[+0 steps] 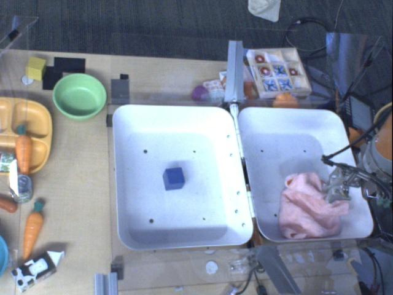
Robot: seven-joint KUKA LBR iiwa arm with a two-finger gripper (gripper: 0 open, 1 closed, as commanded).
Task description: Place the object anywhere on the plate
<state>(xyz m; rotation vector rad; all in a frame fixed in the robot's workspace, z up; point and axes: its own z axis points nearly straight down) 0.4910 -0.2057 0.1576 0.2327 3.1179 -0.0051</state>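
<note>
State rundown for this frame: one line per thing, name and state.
gripper: low in the right bin, at the pink cloth's right edge; grasp unclear
pink cloth: crumpled, lying in the right bin
blue cube: resting flat in the left bin, alone
green bowl: upright on the bench
yellow divided plate: on the bench, a toy carrot on it

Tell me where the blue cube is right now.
In the camera view the blue cube sits alone near the middle of the left bin, well apart from the pink cloth in the right bin.
</note>
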